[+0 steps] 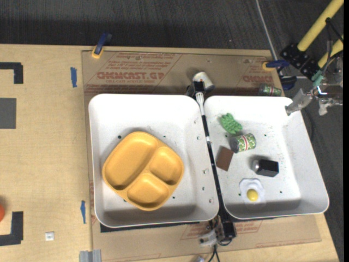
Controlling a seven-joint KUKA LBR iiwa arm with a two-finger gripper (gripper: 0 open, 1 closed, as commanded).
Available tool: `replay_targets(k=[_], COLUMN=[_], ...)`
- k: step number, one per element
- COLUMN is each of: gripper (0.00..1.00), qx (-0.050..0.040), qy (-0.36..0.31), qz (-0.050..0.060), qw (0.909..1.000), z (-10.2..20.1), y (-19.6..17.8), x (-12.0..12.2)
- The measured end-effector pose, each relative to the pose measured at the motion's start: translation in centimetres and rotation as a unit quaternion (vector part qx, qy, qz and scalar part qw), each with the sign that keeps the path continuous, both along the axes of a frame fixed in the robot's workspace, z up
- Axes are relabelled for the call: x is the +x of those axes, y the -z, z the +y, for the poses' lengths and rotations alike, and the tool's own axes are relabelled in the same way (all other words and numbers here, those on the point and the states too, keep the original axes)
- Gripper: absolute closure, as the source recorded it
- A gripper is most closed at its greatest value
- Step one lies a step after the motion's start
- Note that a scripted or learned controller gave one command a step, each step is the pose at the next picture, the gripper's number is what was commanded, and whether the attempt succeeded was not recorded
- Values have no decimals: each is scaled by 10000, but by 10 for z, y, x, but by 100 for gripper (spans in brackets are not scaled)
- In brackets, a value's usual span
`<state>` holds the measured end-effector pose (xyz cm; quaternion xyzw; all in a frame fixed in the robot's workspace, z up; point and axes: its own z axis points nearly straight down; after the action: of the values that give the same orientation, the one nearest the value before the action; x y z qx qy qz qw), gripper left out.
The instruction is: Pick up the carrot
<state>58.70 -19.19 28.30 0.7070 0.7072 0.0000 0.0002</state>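
**PRE-GRASP CHECK: TARGET BEARING NOT CONFIRMED**

1. Own position. I, the gripper, hang at the far right corner of the right bin, over its rim and above the level of its contents. Whether I am open or closed cannot be told from this view; the tooling is small and cluttered against the dark background. Nothing is seen held.

2. Target location. I cannot identify the carrot with confidence. The right bin holds a green knobbly item, a small can lying on its side, a brown block, a black block and a toy fried egg. The left bin holds a yellow divided plate. None of these reads as a carrot.

3. Candidate. One orange-red patch sits on the bench at the view's left edge, cut by the frame. Its shape and long axis cannot be read.

4. Governing relation. If that patch is the target, it lies well apart from me, beyond both bins. In my judgement, wrist alignment cannot be set until its axis is known.

5. Risk. Descending here would likely close me on a wrong item.
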Motion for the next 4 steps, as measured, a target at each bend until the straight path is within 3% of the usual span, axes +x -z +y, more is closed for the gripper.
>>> replay_targets(k=[1,2,3,4], gripper=[0,0,0,0], qx=[6,9,-2,7], qy=[688,1149,457,68], qz=[16,4,-6,9], qw=[9976,9934,9990,10000], z=[62,91,63,163], y=[120,198,51,99], x=[-74,-108,-96,-108])
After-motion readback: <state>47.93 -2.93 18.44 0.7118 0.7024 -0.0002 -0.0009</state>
